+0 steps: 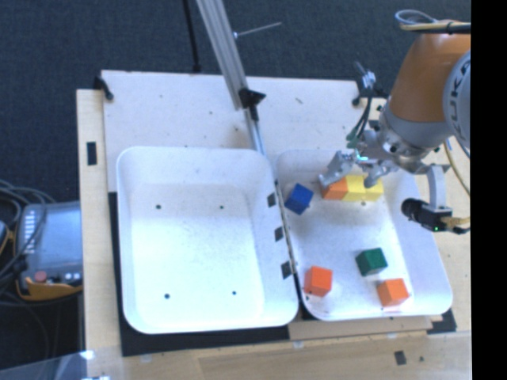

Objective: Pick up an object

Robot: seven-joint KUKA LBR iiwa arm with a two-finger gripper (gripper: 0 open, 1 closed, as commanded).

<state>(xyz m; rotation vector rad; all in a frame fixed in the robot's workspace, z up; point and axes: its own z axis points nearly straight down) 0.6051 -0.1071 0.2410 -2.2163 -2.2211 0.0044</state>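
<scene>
This is a robotics lab or test cell. A pale wooden counter stands on dark carpet and bears two shallow white bins, the left bin and the right bin, side by side. A grey industrial arm with an orange band reaches in from the right. A bare aluminium strut rises at a slant from the far side, and a grey control box with loose cables sits on the floor at the left.

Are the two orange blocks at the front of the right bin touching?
Apart. The camera view shows bare white bin floor between the left orange block and the right orange block.
</scene>
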